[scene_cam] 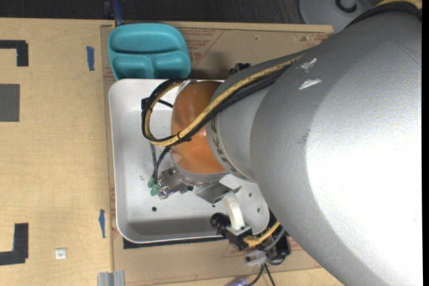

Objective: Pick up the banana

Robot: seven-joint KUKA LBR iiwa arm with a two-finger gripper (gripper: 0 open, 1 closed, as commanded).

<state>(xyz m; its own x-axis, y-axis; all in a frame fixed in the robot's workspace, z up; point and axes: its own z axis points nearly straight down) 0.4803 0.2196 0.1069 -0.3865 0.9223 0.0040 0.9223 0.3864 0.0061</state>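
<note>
Grey arm (322,144) blankets the bin (127,157) from 3 o'clock — banana hidden, grip state unreadable — so a blind descent risks missing.

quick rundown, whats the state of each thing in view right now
arm: reaching in from the right, bent low over the white bin, covering much of it
white bin: flat on the bench, its visible left part bare
teal tray: upright, resting against the bin's far edge
cables: looped loose beside the orange band
</note>
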